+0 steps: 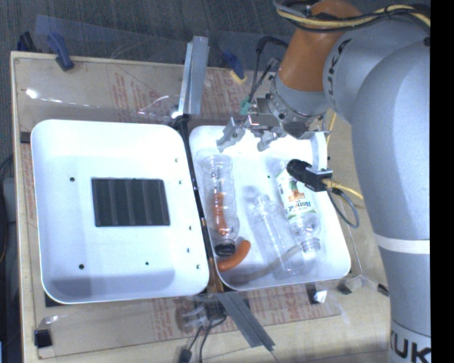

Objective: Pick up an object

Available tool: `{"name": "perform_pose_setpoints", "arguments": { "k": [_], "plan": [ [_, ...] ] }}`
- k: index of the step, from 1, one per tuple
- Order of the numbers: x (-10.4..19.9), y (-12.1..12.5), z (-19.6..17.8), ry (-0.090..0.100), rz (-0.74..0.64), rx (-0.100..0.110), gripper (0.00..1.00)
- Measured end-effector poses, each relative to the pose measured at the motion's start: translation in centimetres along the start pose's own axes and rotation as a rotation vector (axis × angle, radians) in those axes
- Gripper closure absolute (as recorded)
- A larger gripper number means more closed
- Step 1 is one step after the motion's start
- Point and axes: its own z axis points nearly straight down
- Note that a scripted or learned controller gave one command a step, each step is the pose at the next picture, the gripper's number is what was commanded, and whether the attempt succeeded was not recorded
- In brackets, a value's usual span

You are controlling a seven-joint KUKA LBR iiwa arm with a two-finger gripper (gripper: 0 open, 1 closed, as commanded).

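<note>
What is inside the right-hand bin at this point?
The right bin holds three clear plastic bottles: one with orange contents, one plain, one labelled. An orange object lies near its front edge. The arm covers the bin's far right corner.

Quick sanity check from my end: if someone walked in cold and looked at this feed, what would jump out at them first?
Probably the big grey arm filling the right side, its orange band above the gripper, which hangs over the far edge of the right bin. Next, that bin's clutter: clear plastic bottles, one with a green-labelled body, and an orange object at the near edge. The left bin holds a dark ribbed rectangle.
</note>
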Motion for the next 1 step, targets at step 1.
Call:
{"name": "perform_pose_setpoints", "arguments": {
  "k": [1],
  "plan": [
    [-5.18,-4.28,2.28,0.0,-0.129,0.0,0.0]
  ]
}}
